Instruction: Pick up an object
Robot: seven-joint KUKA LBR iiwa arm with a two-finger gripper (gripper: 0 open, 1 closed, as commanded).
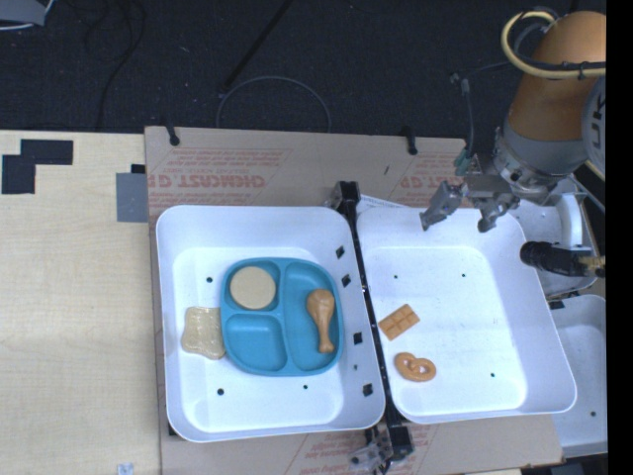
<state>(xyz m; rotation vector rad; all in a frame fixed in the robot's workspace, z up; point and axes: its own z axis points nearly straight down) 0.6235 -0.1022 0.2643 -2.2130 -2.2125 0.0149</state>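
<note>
Desk: pale wood, with a cardboard sheet under both bins.
Left bin: holds a blue tray with three compartments, set near the bin's middle.
Bread: pale slice on the bin floor, touching the tray's left edge.
Disc: round, tan, in the tray's upper left compartment.
Drumstick: brown, upright in the tray's right compartment.
Right bin: just beside the left bin, their rims meeting at the middle.
Cracker: orange square, near the right bin's left wall.
Pretzel: orange, near the cracker, toward the bin's front left corner.
Jaws: spread apart with nothing between them, over the right bin's back rim, well apart from cracker and pretzel.
</note>
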